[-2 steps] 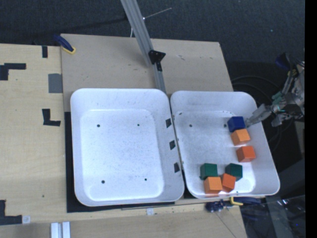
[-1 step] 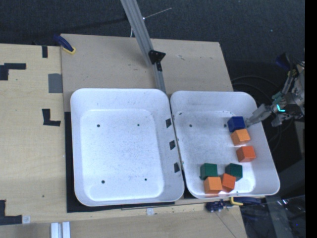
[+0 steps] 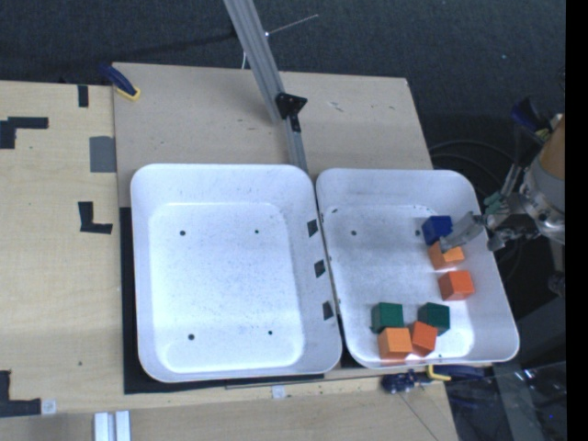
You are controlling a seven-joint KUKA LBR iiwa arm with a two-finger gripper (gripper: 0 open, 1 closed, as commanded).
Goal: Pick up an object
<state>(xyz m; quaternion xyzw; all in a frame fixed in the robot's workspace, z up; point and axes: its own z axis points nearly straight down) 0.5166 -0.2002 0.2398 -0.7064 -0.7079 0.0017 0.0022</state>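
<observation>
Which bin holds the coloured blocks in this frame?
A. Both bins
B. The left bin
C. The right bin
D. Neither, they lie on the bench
C: the blue block, orange blocks and green blocks all sit in the right bin.

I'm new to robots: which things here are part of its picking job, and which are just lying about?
Job:
gripper
blue block
orange blocks
green blocks
right bin

Lying about:
left bin
metal pole
black tape marks
</observation>
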